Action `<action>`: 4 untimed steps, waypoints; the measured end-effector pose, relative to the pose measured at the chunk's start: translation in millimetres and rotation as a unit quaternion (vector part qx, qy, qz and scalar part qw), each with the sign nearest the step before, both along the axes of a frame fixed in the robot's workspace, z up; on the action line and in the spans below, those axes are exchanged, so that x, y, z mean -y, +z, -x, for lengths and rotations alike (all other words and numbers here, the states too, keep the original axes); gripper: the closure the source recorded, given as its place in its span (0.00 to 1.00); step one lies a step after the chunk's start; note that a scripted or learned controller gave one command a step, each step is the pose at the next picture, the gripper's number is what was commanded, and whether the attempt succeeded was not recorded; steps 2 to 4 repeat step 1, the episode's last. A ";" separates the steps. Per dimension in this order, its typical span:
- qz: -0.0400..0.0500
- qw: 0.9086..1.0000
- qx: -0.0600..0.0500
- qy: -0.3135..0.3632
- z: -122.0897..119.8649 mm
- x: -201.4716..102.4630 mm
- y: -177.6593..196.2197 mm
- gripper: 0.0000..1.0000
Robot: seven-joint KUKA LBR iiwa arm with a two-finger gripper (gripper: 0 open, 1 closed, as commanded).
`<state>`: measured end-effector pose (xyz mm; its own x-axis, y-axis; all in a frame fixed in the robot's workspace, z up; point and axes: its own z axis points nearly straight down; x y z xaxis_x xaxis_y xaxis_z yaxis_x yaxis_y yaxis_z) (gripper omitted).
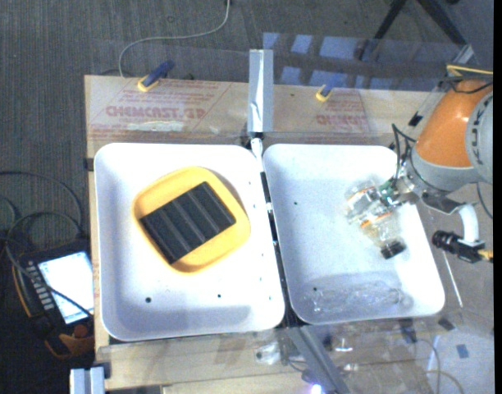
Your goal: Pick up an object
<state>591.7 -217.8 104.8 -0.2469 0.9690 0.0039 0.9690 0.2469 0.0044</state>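
Observation:
A yellow rounded block with a black ribbed top (191, 218) lies in the middle of the left bin (120, 302). A clear plastic piece (358, 294) lies near the front wall of the right bin (317, 179). My gripper (376, 216) hangs low over the right side of the right bin, above and to the right of the clear piece and apart from it. The grey arm with its orange band (448, 134) comes in from the right edge. Nothing can be made out in the gripper's grasp.
A metal post (257, 97) stands behind the seam between the two bins. Yellow clamps (155, 75) sit on the board at the back. A tablet and cables (58, 281) lie on the floor to the left.

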 end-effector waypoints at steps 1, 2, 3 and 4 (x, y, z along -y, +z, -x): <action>0.003 1.000 -0.001 0.005 -56.7 -40.8 67.9 1.00; 0.003 1.000 -0.001 0.005 -56.7 -40.8 67.9 1.00; 0.003 1.000 -0.001 0.005 -56.7 -40.8 67.9 1.00; 0.003 1.000 -0.001 0.005 -56.7 -40.8 67.9 1.00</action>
